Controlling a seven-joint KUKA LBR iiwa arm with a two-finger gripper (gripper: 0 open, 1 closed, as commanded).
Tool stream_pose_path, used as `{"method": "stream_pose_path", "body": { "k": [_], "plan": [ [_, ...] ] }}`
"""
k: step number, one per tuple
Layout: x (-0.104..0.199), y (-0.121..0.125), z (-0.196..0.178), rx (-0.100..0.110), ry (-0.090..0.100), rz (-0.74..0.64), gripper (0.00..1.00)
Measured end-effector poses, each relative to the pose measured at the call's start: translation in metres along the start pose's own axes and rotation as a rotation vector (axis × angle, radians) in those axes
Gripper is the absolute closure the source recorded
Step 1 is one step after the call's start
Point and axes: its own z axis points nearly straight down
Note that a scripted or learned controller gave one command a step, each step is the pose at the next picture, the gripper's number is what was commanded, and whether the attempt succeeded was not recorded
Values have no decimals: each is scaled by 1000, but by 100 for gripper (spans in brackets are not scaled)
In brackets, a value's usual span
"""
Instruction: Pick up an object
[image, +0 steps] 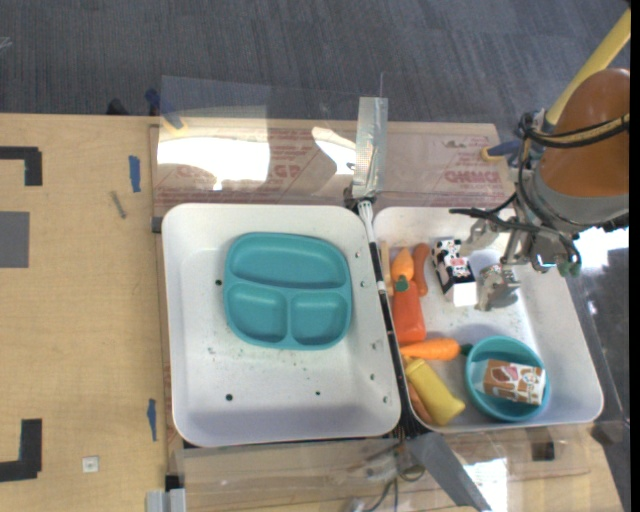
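Observation:
My gripper (497, 288) hangs low over the back middle of the right bin (572, 340), under the grey arm with its orange band. Just to its left lies a small black and white carton (451, 267), close to the gripper, though I cannot tell if they touch. Along the bin's left wall sit a carrot (402, 266), a long orange piece (409, 314), another carrot (432, 349) and a yellow piece (436, 391). A teal bowl (478, 385) at the bin's front holds a brown and white box (514, 382).
The left bin (190, 330) holds a teal divided plate (288, 290). A thin wall separates the two bins. Brown cardboard and clear plastic lie behind both bins, and wooden bench surface stretches to the left.

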Motion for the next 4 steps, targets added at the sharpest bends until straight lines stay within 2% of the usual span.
{"method": "stream_pose_path", "body": {
  "k": [1,2,3,4],
  "plan": [
    [-34,25,97,2,-9,-13,0],
    [41,-7,97,2,-4,-118,0],
    [-17,-15,98,1,-5,68,0],
    [21,-39,98,0,-3,509,0]
  ]
}}
